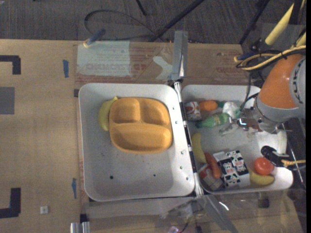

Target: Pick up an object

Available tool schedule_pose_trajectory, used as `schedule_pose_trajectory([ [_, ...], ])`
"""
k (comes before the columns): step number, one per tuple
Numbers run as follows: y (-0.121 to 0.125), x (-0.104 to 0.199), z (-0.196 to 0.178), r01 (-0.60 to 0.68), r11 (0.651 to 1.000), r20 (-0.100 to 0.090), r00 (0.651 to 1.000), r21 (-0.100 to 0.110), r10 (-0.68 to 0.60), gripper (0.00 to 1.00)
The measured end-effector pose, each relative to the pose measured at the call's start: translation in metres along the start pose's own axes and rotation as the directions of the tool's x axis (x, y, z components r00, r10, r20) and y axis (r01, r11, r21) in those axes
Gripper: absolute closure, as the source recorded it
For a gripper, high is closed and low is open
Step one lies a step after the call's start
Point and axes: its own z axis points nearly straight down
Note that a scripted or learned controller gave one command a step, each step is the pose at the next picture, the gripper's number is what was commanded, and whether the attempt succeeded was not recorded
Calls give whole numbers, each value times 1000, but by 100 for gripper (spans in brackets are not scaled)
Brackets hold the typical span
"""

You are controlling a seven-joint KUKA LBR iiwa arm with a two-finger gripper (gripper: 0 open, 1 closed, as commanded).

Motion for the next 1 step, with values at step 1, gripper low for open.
schedule_pose_trajectory([
  [1, 84, 5, 0, 85, 996, 0, 996, -1, -85, 0],
])
